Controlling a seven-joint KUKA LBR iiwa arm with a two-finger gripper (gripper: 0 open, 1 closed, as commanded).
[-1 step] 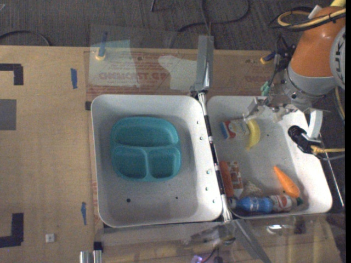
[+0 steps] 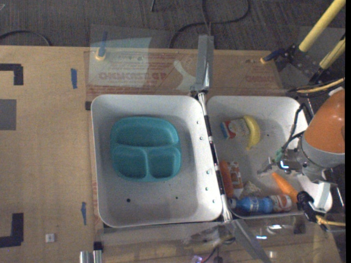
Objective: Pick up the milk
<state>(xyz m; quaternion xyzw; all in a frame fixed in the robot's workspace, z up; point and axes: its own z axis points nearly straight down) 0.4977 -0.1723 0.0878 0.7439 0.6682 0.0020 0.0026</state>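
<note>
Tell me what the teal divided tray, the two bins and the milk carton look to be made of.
Teal tray: apparently moulded plastic, matte, with rounded compartment edges and an even colour.
Left bin and right bin: probably thin white plastic, slightly glossy, with a soft sheen along the curved walls.
Milk carton: seemingly printed paperboard, white with red markings, though too small to be sure.

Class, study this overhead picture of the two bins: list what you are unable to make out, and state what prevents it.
- Pincer: in the camera view, dark and blurred under the orange-banded grey arm; its state is unclear.
- Small white and red carton: label print too small to read.
- Blue-labelled plastic bottle: lettering too small.
- Crumpled grey item: too blurred to identify.
</note>
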